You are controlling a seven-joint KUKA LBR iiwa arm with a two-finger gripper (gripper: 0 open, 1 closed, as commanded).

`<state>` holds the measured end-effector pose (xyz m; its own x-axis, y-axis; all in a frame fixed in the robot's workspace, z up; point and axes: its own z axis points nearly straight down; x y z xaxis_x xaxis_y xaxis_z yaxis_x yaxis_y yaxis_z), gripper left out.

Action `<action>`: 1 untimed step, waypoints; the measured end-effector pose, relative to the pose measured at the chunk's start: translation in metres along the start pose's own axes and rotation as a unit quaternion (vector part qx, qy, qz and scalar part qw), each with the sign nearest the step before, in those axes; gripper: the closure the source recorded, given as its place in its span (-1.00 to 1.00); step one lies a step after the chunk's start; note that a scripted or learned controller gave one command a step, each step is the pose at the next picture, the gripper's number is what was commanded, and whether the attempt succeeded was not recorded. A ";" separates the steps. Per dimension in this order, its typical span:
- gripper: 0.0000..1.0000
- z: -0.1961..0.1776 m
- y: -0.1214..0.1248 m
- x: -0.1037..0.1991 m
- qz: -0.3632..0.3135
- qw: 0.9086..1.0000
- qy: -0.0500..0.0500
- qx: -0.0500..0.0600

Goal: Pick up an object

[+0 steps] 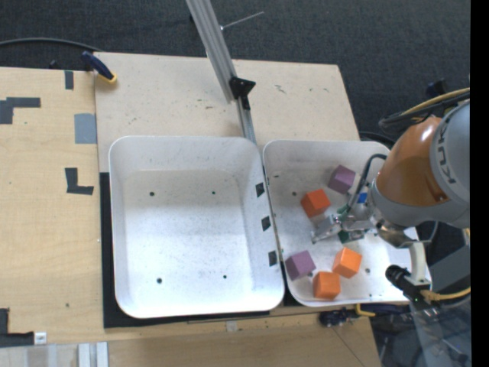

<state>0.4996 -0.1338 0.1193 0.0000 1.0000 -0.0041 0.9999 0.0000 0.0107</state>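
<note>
Hand (334, 229) of the arm (416, 176) hangs low inside the right bin (321, 153), among the blocks; I cannot tell its state. Nearest the camera lie an orange block (327, 284), another orange block (348, 262) and a purple block (300, 264). Farther, just beside the hand, is a third orange block (315, 202), then a purple block (342, 179). The left bin (122, 174) stands beside on the tabletop (46, 228).

One fixed camera looks down at a slant from above the bench (46, 205). Both white bins (122, 205) sit in frame.
</note>
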 end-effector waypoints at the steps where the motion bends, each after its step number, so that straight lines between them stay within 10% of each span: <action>1: 1.00 -0.008 0.000 0.001 -0.001 1.000 0.001 0.001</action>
<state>0.4992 -0.1325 0.1271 -0.0015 1.0000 -0.0022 1.0000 0.0015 0.0086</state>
